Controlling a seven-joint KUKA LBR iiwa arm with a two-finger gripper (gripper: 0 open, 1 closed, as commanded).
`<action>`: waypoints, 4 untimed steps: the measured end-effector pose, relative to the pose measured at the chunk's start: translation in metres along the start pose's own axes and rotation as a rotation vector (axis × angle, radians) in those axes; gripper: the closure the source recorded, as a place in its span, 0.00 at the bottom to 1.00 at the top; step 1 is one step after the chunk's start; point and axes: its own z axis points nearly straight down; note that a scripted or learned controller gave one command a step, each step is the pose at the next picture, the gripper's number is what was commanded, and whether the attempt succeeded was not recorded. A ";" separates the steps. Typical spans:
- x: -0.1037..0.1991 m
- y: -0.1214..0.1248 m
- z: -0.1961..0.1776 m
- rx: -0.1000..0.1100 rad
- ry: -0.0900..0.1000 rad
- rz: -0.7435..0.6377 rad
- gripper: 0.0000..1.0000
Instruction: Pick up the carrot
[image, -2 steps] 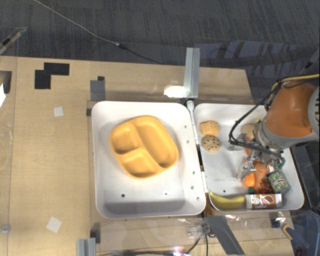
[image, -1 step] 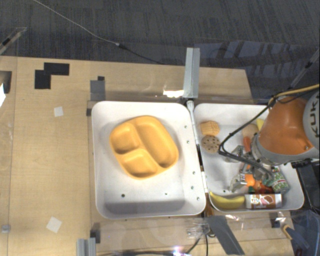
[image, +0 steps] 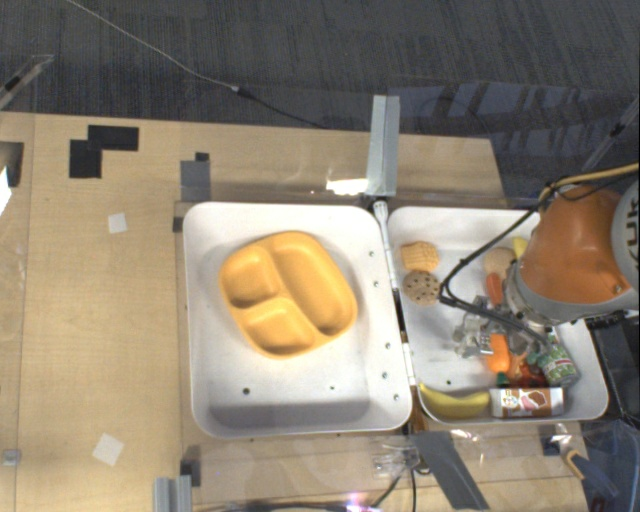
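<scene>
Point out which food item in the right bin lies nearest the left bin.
The chocolate chip cookie: round, brown-speckled, close to the divider. The biscuit sits just above it, a bit further right; the banana lies along the bottom edge.

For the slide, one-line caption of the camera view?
Arm's gripper low in the right bin at the carrot, among cookie and banana; yellow tray in the left bin.

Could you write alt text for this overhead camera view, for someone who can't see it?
A robot arm's gripper reaches down beside an orange carrot in the right white bin, among a banana and cookie. The left bin holds a yellow divided plate.
</scene>
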 end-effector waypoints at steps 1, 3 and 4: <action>0.014 0.054 -0.085 -0.001 0.014 0.264 1.00; 0.009 0.055 -0.107 -0.002 -0.002 0.253 1.00; 0.040 0.093 -0.083 -0.001 0.020 0.191 1.00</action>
